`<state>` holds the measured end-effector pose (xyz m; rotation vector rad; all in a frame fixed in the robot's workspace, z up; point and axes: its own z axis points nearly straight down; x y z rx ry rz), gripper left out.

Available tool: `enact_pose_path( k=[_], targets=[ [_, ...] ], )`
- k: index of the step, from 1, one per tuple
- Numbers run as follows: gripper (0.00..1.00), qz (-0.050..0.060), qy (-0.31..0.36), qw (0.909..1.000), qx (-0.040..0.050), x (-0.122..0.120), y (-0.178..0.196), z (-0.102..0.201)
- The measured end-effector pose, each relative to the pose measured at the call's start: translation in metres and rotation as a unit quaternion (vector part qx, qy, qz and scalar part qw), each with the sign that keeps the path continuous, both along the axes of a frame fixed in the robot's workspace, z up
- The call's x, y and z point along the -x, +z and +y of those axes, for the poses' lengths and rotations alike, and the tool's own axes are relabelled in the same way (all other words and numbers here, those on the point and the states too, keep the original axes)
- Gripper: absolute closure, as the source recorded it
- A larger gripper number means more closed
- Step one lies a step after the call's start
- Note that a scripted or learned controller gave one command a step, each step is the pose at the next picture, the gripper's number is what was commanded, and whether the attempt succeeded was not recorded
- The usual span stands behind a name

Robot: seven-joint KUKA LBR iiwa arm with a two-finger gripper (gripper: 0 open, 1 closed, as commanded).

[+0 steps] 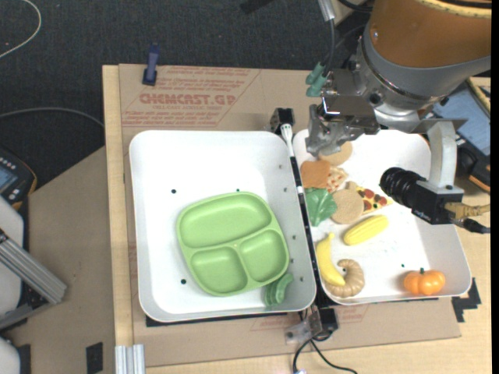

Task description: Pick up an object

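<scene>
My gripper point(326, 142) sits low over the right bin's point(448, 244) far corner, spread unreadable, above the brown toy point(316, 174) crowded by the green piece point(318, 205); risk: snagging the bin wall or a neighbour.

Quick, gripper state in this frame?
Gripper: cannot be told; it sits low over the right bin, at its far left corner.

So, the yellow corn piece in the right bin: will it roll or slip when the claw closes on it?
The corn looks rounded and cylinder-like, so it may roll if nudged sideways. Its surface looks like smooth plastic, so probably slippery. It lies close to the round flat food piece, which might get bumped.
</scene>
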<state>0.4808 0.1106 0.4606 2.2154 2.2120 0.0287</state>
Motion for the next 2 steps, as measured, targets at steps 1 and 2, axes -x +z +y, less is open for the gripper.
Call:
enact_pose_path(
  k=[1,2],
  targets=[
    [1.00,0.016,0.005,0.9999,0.0037,0.003,-0.092,0.076],
    [1.00,0.007,0.003,1.0000,0.0016,-0.020,-0.069,0.116]
  ],
)
